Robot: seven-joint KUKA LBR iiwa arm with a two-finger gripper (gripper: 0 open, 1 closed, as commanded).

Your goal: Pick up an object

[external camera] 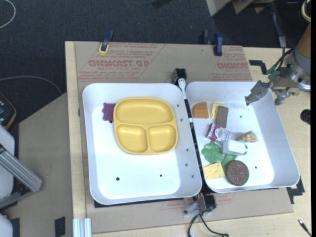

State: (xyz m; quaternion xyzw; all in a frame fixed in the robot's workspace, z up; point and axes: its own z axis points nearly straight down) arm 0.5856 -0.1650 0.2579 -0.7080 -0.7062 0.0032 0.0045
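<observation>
While my claw (268, 94) hangs spread and gripping nothing, the food pile (226, 144) sits lower-left of it.

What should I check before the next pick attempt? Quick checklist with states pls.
1. Gripper free of any load: ok, nothing shows between its fingers.
2. Gripper over the right bin: ok, it hangs at the bin's upper right corner, apart from the pile.
3. Targets present: ok, a round brown disc, a yellow wedge and a green piece lie in the right bin.
4. Targets separated: not ok, most items touch or overlap in a cluster.
5. Left bin contents: ok, yellow divided tray sits flat, purple item beside it.
6. Gripper height above bin floor: cannot tell.
</observation>
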